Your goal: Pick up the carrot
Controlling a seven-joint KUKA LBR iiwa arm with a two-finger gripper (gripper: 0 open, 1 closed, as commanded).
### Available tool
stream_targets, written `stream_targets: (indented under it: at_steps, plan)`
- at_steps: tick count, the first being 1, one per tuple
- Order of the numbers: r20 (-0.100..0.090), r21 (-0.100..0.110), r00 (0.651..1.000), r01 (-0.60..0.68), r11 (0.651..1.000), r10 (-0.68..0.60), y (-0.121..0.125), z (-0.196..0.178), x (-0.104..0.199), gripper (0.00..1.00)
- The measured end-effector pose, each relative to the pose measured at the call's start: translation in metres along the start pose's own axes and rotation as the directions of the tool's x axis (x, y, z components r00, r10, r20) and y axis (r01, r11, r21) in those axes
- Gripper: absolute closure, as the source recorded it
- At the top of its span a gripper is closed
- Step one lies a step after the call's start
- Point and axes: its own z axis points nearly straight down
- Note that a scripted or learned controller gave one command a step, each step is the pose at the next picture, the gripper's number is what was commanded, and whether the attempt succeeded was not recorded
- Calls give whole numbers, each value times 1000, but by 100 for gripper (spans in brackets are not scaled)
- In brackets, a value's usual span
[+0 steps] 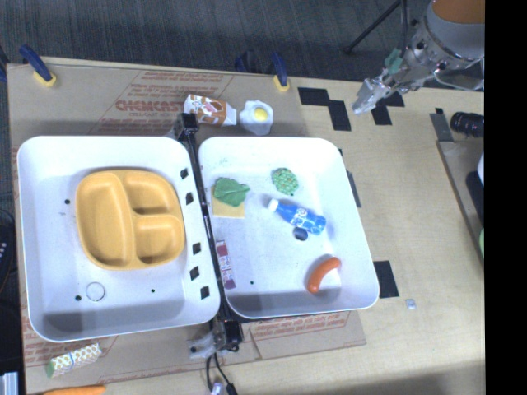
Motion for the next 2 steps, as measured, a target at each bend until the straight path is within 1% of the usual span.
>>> stream_targets:
  at_steps: [1, 2]
  plan:
    - [-3, 1, 985, 171, 985, -171, -25, 166, 13, 100]
    - [0, -1, 824, 566, 824, -566, -30, 84, 15, 100]
